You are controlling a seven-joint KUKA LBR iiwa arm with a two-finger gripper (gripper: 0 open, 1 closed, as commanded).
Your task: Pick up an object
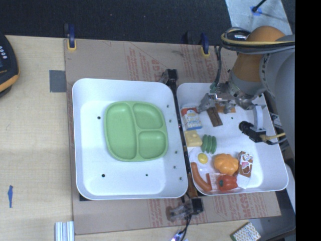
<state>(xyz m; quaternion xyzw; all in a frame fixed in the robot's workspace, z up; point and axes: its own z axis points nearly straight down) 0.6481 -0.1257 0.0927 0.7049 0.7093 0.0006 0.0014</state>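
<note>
— What is on your screen? Please start from the big things.

— I see the pale wooden bench (35,134) with two bins on it. The left shallow white bin (83,134) has a light green plastic plate with three compartments (135,130) lying flat in its middle. The right shallow white bin (268,172) has all the small toy foods. The grey arm with the orange band (261,39) reaches in from the right over the far end of this bin.

— And the hand?

— The two-finger gripper (219,100) hangs over the far left part of the right bin. I cannot tell how far it is open, nor whether it has hold of anything.

— Where are the things to pick?

— All are in the right bin. At the near end are a round orange toy fruit (225,163), a reddish toy sausage (199,178), a red toy vegetable (227,183) and a brown and white small carton (246,164). Along the left wall I see a pale yellow block (192,138) with a green toy vegetable (208,143) just beside it. Farther along is a red and white small carton (191,118). A flat brown bar (214,117) lies just beside the gripper, on its near side. The smallest is a little yellow round piece (202,158), between the yellow block and the sausage.
</note>
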